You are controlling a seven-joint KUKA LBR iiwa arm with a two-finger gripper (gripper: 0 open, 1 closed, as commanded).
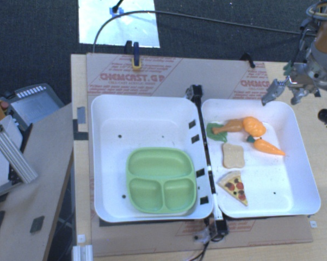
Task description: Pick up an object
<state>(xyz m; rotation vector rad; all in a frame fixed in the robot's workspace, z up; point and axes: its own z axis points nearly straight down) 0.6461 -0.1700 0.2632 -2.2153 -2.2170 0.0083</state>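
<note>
The hand (285, 91) is hanging over the far right corner of the right bin (302, 145), its fingers spread and grasping nothing. The likeliest pick, the carrot (267, 146), is lying in that bin just beside the orange (254, 126), with the bread slice (233, 156) near it and the pizza slice (234, 187) nearer the front. These are looking like light, stiff, smooth toy pieces; I would take the carrot across its thick end. The left bin (106, 145) is carrying a green divided plate (162, 180), and both are sitting on the worktop (168, 72).
</note>
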